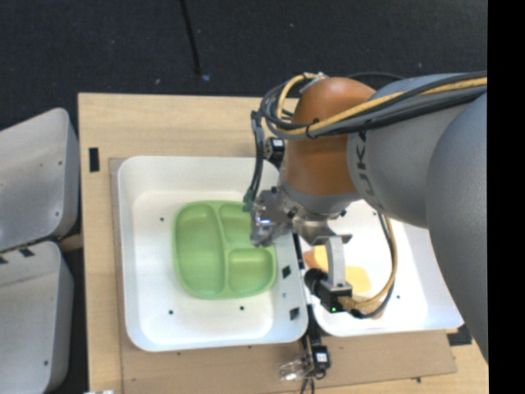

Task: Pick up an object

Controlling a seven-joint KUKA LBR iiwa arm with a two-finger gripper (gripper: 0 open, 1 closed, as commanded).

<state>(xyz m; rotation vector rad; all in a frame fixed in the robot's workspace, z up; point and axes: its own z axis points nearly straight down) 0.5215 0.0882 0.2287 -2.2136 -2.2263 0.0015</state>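
pale green plastic divided tray (215, 250) lying flat in the left shallow white bin (139, 220); gripper (264, 224) at its right rim, opening impossible to tell. best pinching that raised rim squarely, then lifting straight up.

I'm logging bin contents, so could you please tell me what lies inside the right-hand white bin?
In the right-hand shallow white bin, a yellow-orange flat object shows partly; the grey arm covers the rest.

Even, bright overhead light washes the white bins (139, 318) nearly featureless; soft shadows fall beneath the arm (394, 162); the floor at the far side is dim, and detail is slightly soft.
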